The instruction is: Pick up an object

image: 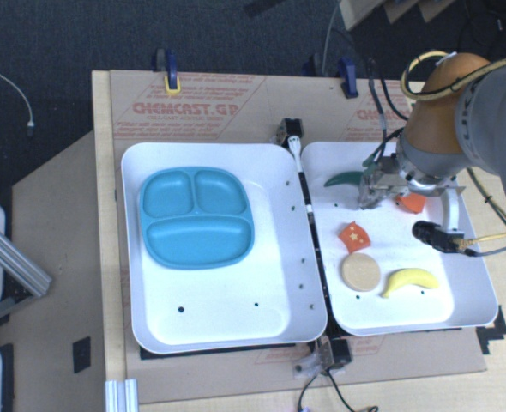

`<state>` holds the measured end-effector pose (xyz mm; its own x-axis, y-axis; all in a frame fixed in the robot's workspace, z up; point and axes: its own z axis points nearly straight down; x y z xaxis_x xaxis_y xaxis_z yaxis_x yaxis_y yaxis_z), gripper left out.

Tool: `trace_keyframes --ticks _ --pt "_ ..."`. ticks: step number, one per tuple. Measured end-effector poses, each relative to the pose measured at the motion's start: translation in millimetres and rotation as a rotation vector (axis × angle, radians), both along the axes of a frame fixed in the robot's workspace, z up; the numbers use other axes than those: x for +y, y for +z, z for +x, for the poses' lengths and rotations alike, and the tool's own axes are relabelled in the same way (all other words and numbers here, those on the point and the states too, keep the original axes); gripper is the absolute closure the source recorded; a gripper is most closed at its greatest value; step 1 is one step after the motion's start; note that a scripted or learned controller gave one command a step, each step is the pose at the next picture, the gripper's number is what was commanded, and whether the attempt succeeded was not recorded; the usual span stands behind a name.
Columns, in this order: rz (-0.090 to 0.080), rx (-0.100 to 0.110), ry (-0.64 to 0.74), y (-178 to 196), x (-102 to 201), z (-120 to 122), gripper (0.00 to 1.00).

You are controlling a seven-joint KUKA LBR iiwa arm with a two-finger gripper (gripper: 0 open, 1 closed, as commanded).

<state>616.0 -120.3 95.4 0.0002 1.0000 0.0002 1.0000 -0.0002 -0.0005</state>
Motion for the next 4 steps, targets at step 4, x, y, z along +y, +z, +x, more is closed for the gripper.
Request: trace_keyframes --ticks 4 --pt "0.001 0.002 0.004 155 71 15 1.0"
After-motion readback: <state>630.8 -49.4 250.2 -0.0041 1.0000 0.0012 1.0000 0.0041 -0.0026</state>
